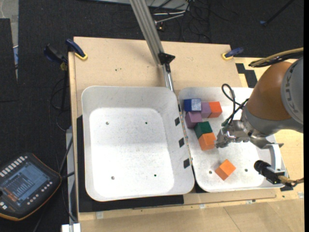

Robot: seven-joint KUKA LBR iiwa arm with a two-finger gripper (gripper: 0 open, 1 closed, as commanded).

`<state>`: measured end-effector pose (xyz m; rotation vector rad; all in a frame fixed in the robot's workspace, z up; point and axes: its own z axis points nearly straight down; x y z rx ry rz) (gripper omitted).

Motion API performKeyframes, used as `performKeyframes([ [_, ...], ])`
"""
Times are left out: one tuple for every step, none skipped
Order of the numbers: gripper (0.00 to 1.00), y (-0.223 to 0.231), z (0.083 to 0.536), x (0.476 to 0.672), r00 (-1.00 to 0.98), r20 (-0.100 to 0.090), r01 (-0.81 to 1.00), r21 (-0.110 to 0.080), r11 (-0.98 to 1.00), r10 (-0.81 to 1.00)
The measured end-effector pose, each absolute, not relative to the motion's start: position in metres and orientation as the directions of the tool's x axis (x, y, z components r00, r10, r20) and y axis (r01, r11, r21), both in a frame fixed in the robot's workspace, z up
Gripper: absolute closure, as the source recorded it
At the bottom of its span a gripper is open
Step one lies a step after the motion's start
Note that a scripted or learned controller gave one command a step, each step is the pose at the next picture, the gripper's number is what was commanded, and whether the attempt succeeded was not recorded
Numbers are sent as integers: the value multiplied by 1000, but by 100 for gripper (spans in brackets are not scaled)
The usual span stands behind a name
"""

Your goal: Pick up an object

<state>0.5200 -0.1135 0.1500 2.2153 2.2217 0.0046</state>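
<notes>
Two shallow white bins are sitting side by side on the tan worktop [120, 57]. The left bin [96, 105] is showing only its speckled white floor. The right bin [241, 175] is holding all the blocks. Near its far left corner a blue block [192, 104] is lying against a purple block [199, 114], with an orange block [215, 108] just beside them to the right. Nearer the camera, a green block [203, 128] is touching a second orange block [207, 141] directly below it. A third orange block [225, 169] is lying apart from the cluster, tilted, toward the near edge of the bin.

The grey arm with its orange band is reaching over the right bin from the right, and the gripper [225, 138] is hanging just beside the second orange block, on its right. Whether the gripper is open or closed, and whether it is gripping anything, cannot be told from this angle.

A handheld control pendant [24, 185] is lying off the worktop at the lower left.
</notes>
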Motion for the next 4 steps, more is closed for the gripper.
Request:
performKeyframes([
  [100, -114, 203, 522, -3, -2, 1000, 7, 3, 1000],
  [100, -57, 206, 550, -8, 2, 1000, 3, 8, 1000],
  [100, 4, 212, 571, -9, 3, 1000, 3, 9, 1000],
  [100, 64, 212, 586, -8, 3, 1000, 2, 8, 1000],
])
